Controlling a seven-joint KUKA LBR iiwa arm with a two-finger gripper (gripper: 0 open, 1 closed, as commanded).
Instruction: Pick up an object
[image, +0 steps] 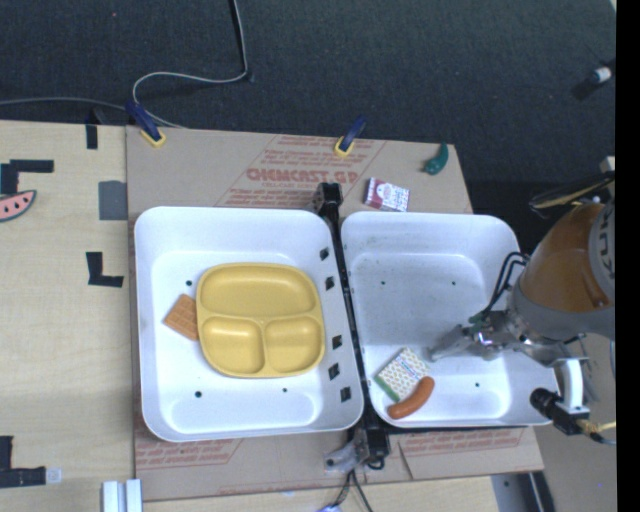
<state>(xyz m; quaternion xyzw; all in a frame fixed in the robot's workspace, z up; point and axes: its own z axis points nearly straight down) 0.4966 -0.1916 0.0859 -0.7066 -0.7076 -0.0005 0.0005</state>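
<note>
Your gripper reaches in from the right over the right bin, low above the bin floor, with a grey tip pointing left toward the lower middle of that bin; from this angle you cannot tell how it is set, and nothing can be seen in its grasp. Just left of and below that tip lies a small patterned packet, tilted, and touching its lower right side is a sausage lying slantwise near the bin's front wall. The tip is near the packet but apart from it. In the left bin you have a yellow divided tray sitting flat in the middle, with a tan cracker tucked partly under its left edge. Both bins rest on a cardboard sheet held by yellow clamps at its far edge. A small red-and-white packet lies on the cardboard behind the right bin, and a teal object sits near the far right corner. Beyond is dark carpet with a cable trailing across it.
</note>
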